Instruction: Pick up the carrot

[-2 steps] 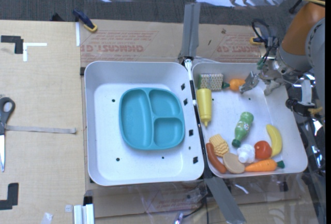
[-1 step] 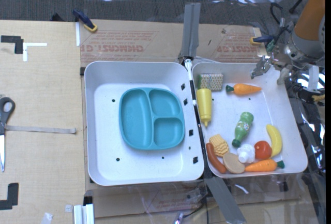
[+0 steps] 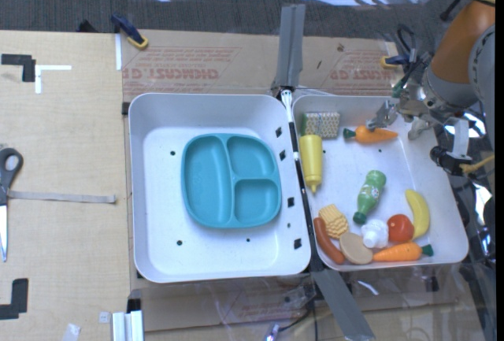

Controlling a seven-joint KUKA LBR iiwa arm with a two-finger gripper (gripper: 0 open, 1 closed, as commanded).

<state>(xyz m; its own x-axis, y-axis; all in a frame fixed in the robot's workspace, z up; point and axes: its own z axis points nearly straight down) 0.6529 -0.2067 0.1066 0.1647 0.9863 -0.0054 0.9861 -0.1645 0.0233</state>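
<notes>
Table (image 3: pixel 55 174): pale wood surface bearing two shallow white bins side by side, with cardboard beneath them.

Left bin (image 3: pixel 150 253): white, shallow, holding a teal divided plate (image 3: pixel 232 180) near its middle.

Right bin (image 3: pixel 441 205): the landmark for this entry; white, touching the left bin along its left wall.

Arm (image 3: pixel 468 48): grey with an orange band, reaching over the right bin's far right corner.

Tool (image 3: pixel 386 117): at the right bin's far edge, its tip just beside a carrot (image 3: pixel 374 135) that lies in the bin's far part; whether its fingers are spread or pressed together cannot be told, and no item is seen between them.

Second carrot (image 3: pixel 400 253): lying along the right bin's near wall, greens toward the near right corner.

Yellow bottle (image 3: pixel 312 161): against the right bin's left wall.

Green bottle (image 3: pixel 368 194): centre of the right bin, tilted.

Banana (image 3: pixel 419 213): near the right bin's right wall.

Sausage (image 3: pixel 327 242): near left corner of the right bin.

Tomato (image 3: pixel 400 227): just above the second carrot.

Corn piece (image 3: pixel 334 219): beside the sausage.
</notes>
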